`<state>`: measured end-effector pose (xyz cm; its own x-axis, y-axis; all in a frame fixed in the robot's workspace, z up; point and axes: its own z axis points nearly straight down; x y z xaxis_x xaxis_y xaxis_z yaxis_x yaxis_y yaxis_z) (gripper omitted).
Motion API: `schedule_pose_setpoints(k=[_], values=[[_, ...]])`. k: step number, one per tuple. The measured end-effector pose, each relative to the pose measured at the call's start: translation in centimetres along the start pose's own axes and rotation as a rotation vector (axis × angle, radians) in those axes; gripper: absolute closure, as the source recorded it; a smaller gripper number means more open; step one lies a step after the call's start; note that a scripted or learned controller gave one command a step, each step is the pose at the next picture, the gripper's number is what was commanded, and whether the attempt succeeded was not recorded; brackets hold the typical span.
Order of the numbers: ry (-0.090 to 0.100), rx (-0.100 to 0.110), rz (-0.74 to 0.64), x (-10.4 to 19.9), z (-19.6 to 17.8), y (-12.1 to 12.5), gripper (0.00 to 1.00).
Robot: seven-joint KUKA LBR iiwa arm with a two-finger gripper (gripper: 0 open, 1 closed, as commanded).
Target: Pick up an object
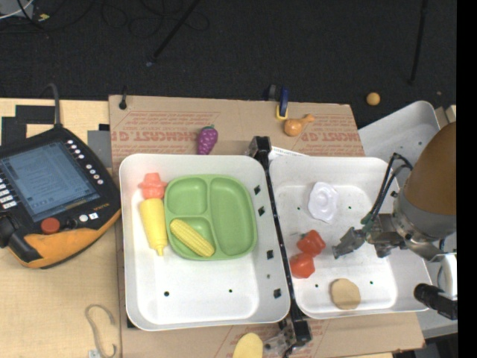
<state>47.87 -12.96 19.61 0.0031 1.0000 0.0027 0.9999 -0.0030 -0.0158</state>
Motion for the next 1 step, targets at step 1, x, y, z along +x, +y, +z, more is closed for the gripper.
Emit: schedule_pose_setpoints(k=[1], values=[[-0.003, -0.014, -0.002, -0.04, -0.65, 0.29, 0.00]])
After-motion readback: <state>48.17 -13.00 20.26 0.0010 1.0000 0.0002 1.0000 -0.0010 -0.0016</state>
